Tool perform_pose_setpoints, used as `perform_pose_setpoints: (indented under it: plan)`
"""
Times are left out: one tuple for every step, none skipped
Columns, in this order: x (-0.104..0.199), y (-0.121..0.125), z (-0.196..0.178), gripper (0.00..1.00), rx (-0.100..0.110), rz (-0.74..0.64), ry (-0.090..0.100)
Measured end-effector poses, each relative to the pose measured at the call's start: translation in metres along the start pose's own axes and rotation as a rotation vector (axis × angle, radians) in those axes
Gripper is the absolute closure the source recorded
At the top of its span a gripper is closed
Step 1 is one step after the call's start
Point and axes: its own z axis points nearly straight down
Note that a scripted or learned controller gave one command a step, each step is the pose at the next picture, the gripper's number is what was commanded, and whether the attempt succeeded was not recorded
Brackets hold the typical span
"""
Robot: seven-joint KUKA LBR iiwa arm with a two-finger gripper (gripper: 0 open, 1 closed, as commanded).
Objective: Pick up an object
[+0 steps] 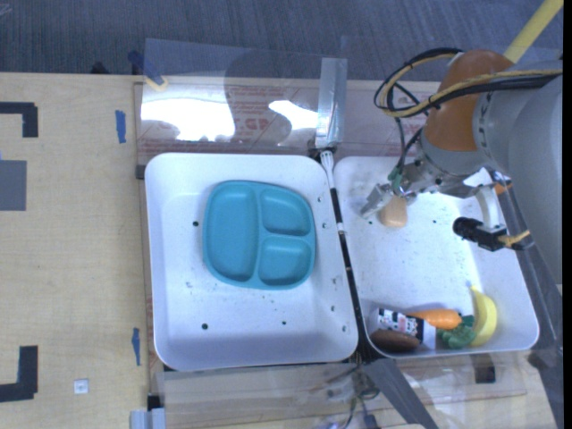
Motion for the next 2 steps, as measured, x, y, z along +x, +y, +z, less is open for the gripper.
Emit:
perform_pose_setpoints:
  plan:
    - [0.0,0.002,-0.013,1.0,-0.006,-0.004,-0.005]
    - [0.07,0.016,-0.106,1.0,-0.009,0.057,0.001]
